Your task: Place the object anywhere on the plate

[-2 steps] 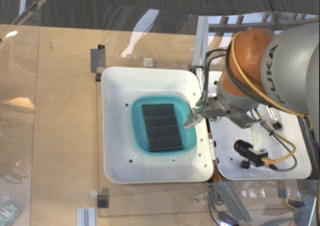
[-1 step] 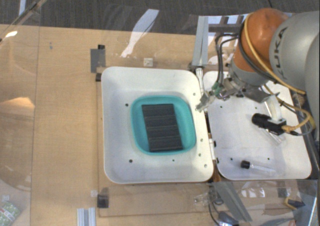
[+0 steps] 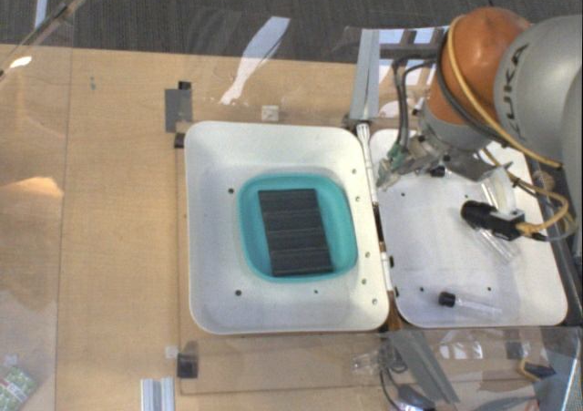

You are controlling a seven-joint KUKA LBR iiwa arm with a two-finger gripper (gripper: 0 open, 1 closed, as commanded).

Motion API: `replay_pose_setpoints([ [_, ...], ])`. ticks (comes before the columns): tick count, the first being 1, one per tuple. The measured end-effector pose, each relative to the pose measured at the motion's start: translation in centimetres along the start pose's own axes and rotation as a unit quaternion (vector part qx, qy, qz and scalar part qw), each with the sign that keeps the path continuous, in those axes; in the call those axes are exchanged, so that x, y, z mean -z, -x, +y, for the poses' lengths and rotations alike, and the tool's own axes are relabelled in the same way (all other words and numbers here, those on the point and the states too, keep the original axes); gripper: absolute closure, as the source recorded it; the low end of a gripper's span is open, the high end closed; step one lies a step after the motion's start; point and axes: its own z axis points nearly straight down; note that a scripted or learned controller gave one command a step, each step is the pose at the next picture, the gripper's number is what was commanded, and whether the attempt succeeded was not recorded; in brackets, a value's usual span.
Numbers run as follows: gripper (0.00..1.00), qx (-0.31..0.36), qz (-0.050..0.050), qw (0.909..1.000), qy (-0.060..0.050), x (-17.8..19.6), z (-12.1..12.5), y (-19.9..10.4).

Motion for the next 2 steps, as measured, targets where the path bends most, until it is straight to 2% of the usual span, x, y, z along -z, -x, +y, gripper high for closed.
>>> replay_pose_setpoints([
  [1,1.00,0.089,0.003,0.9960,-0.002,-0.98,-3.19,-7.90],
  [2,0.00,0.089,0.002,0.9960,-0.002,-0.97,-3.20,-7.87],
])
